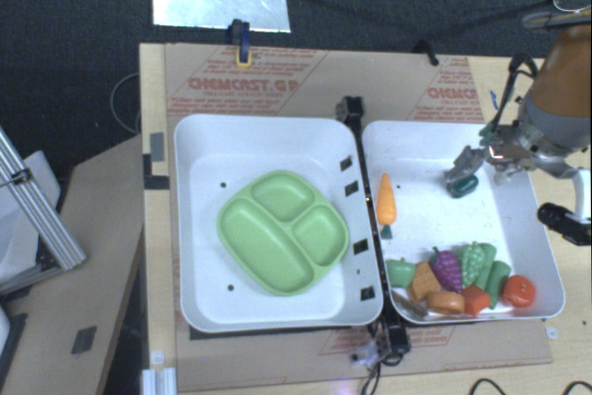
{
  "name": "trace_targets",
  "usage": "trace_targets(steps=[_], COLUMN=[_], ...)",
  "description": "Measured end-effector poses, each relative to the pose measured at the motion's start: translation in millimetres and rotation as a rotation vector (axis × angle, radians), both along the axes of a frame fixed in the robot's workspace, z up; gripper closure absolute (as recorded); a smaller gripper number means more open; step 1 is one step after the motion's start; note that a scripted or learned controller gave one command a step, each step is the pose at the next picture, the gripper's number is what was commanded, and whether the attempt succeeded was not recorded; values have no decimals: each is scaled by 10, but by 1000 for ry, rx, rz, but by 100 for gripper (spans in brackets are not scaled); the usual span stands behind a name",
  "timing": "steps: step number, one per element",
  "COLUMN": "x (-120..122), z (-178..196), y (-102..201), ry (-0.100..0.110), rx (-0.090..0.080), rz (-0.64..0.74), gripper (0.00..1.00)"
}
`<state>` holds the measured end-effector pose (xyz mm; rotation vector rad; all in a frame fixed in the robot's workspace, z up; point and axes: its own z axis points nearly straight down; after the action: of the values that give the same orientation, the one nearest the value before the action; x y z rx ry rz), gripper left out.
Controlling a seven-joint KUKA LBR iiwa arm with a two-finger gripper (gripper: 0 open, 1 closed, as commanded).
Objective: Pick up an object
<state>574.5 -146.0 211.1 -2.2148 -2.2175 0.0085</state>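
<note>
My gripper (462, 173) hangs over the upper right part of the right bin (416, 148), reaching in from the right. A small teal object (463, 188) lies right at its tip, and I cannot tell whether it is gripped. An orange toy carrot (386, 200) lies by the bin's left wall. Along the bin's front edge sits a pile of toy food: purple grapes (447, 268), green vegetables (481, 262), a red tomato (520, 290) and orange pieces (444, 299).
The left bin (199, 162) holds a green divided plate (282, 231). A black divider with clips (356, 190) runs between the bins. A blue clamp (240, 42) stands at the bench's back edge. Aluminium framing (37, 208) is at the far left.
</note>
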Motion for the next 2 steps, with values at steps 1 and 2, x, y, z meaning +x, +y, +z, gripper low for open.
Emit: trace_targets(steps=[1,2], x=[25,-50], z=[52,-516], y=[1,-60], ry=[-10,-6], rx=[-2,-1], rz=[2,0], gripper=[0,0])
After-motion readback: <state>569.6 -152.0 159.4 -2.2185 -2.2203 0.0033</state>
